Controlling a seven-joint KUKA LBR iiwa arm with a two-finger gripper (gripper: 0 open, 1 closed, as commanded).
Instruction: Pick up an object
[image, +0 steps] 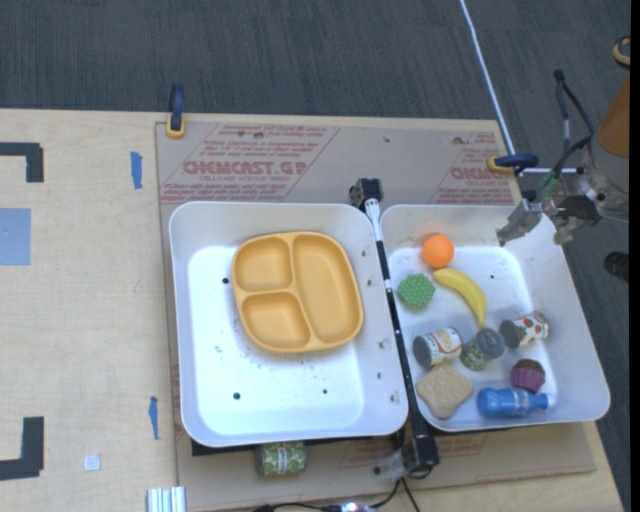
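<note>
The right bin holds several small items: an orange ball, a banana, a green bumpy ball, a small can, a grey-green lump, a patterned cup, a purple piece, a blue bottle and a tan biscuit. My gripper hangs above the bin's far right corner, open, with nothing between its fingers. It is to the right of the orange ball and well apart from it.
A yellow three-part plate lies in the left bin. A green can lies on the bench below that bin's front edge. Clamps sit at the board's far corners. A white cable runs across the top right.
</note>
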